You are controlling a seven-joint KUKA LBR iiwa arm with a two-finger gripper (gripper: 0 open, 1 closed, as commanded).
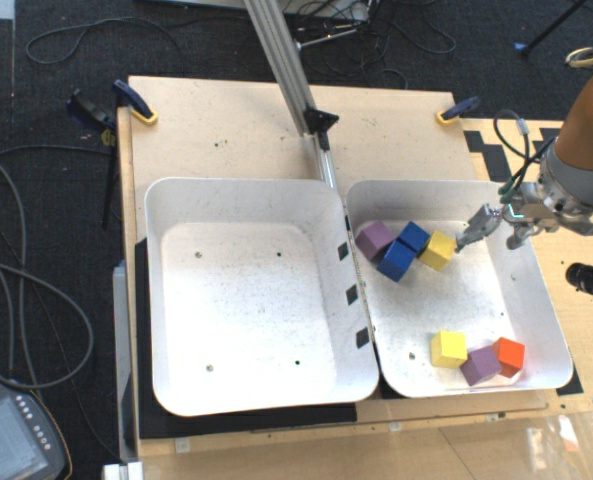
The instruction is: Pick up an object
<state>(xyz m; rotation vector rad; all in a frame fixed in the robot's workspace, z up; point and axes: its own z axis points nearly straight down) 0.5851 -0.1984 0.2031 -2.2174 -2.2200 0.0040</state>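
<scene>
Toward the upper middle of the right bin (536, 298): one small yellow block (437, 251), matte, cube-shaped with crisp edges, turned diagonal to the bin walls; being a cube, it has no long axis to speak of. Touching its left side, two blue blocks (404, 250), one overlapping the other, and a purple block (375, 238) beyond them. Gripper (473, 230): grey metal, slanting down from the right, tip just beside the yellow block's upper right corner; whether its fingers are spread or closed cannot be told, as they blur together at this size. Arm (579, 158): grey with orange band, cut off at the picture's edge. Near the bin's lower rim: a second yellow block (448, 348), a second purple block (480, 364) and an orange block (511, 354), the purple touching the orange. Both bins: shallow white trays with rounded corners, floors speckled with dark flecks. Left bin (246, 288): white, same make. Bench (276, 128): pale board, clamps at its far corners.
</scene>
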